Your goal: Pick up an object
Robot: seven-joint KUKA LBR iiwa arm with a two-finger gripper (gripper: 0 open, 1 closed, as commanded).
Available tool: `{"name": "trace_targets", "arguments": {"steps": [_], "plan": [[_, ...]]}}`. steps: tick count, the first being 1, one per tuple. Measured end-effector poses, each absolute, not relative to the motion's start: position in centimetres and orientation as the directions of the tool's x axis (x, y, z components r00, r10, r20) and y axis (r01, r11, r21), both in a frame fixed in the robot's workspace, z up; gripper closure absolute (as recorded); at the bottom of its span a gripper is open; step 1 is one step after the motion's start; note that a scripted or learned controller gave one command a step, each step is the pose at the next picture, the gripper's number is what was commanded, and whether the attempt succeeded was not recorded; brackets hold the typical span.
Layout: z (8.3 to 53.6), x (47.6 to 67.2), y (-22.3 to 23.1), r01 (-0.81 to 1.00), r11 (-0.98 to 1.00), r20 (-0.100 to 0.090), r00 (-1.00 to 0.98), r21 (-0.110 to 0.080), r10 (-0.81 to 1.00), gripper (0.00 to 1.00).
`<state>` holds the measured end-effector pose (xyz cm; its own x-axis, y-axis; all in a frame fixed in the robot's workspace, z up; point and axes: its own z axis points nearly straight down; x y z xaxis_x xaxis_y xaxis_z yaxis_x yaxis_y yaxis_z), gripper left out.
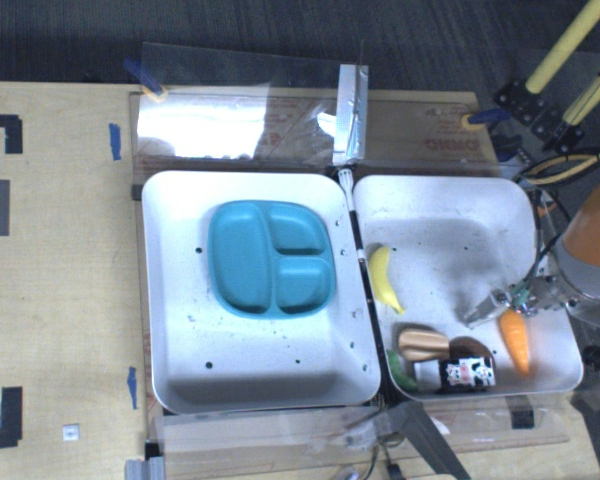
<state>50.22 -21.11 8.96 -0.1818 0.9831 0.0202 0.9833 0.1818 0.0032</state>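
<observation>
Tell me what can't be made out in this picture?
- Arm: cut off by the camera view's right edge.
- Gripper: too small and blurred to tell whether it grips the carrot.
- Dark bottle: label too small to read.
- Green thing: half hidden by the bin wall and bread roll.

In the right bin [450,208], the fingers [495,305] hang low near its right wall, the grey arm [585,258] coming in from the right. A carrot [517,341] lies just below them, its top close beside. A banana [383,277] lies well to their left. A bread roll [423,343] and dark bottle [458,371] sit lower left. The left bin [170,348] holds a blue divided plate [272,258], far left.
</observation>
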Motion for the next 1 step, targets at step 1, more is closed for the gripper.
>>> {"name": "trace_targets", "arguments": {"steps": [1], "plan": [[9.95,50.46,-21.56,0.983,0.181,0.0,-0.181,0.013,0.983,1.0]]}}
